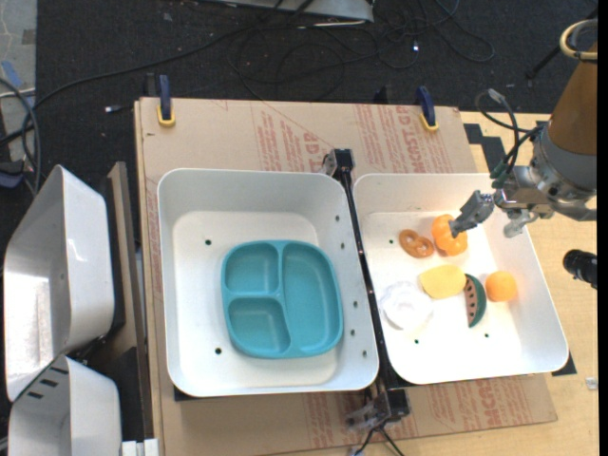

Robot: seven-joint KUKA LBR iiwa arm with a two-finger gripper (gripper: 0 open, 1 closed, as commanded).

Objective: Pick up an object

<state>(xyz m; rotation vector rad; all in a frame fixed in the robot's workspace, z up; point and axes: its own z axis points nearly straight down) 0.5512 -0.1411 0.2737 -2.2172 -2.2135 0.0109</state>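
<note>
The right bin (532, 350) holds several small toys. An orange fruit (449, 236) lies beside a brown pretzel-shaped ring (415, 243). Below them are a yellow piece (443, 281), a watermelon slice (474, 300), a small orange ball (501, 286) and a pale white piece (403, 304). My gripper (478, 213) hangs over the upper right part of this bin, its tip just right of and above the orange fruit. Nothing visibly sits in the gripper.
The left bin (190, 207) holds a teal divided plate (281, 297). A black divider (356, 245) runs between the two bins. White containers (52, 283) stand off the bench at the left. Cables lie on the dark floor behind.
</note>
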